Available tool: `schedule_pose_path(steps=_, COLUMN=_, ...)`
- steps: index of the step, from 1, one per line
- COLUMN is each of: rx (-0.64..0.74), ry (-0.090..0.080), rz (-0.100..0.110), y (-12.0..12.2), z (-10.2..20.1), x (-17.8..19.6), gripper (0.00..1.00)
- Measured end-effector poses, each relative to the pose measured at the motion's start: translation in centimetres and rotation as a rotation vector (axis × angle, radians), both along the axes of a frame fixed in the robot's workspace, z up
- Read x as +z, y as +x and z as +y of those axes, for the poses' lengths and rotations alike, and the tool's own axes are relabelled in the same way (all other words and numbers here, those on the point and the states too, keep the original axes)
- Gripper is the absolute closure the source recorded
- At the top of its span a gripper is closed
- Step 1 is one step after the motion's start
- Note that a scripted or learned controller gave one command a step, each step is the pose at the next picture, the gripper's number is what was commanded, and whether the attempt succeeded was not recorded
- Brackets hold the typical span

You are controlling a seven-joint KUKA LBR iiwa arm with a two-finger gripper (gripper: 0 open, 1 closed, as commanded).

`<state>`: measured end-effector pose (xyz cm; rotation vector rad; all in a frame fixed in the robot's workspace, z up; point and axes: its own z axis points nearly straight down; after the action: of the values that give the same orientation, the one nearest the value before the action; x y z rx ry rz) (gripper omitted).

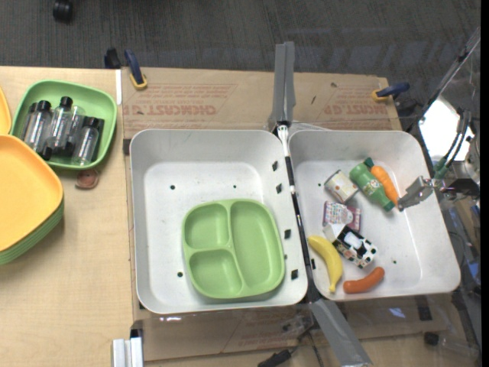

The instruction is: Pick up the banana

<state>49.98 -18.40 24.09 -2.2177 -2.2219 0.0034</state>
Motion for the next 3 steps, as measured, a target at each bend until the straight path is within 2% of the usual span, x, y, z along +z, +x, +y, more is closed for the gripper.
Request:
schedule_pose_path(steps=1, rx=0.0, ry=0.0, rz=0.002, y=0.0, z=0.0, x=0.8, gripper=1.0)
schedule_pose_path(steps=2, rx=0.394, ry=0.0, rz=-0.003, y=8.2, z=-0.8, x=-5.2, gripper=1.0)
schedule_pose_path(steps=3, rx=0.238, ry=-0.002, rz=-0.005, y=16.0, z=-3.7, x=-12.2, gripper=1.0)
